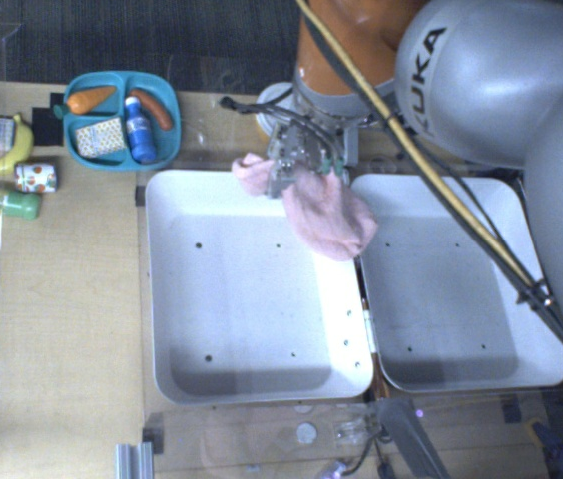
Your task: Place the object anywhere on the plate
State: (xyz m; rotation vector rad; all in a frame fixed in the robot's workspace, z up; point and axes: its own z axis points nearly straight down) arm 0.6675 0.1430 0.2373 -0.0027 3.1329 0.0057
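The gripper [296, 163] is hanging over the back rim of the left bin [222, 297], apparently pinching the pink cloth [323, 213], which is drooping across both bins' shared edge. Carrying well means lifting until the cloth's tail is clearing the rims before traversing toward the blue plate [167, 98].

A pale pink cloth [323, 213], white bins [242, 367], a blue plate [162, 98], and a yellow banana [17, 146].

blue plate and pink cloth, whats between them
In the camera view, bare tan bench top and the left bin's top-left rim lie between the blue plate and pink cloth.
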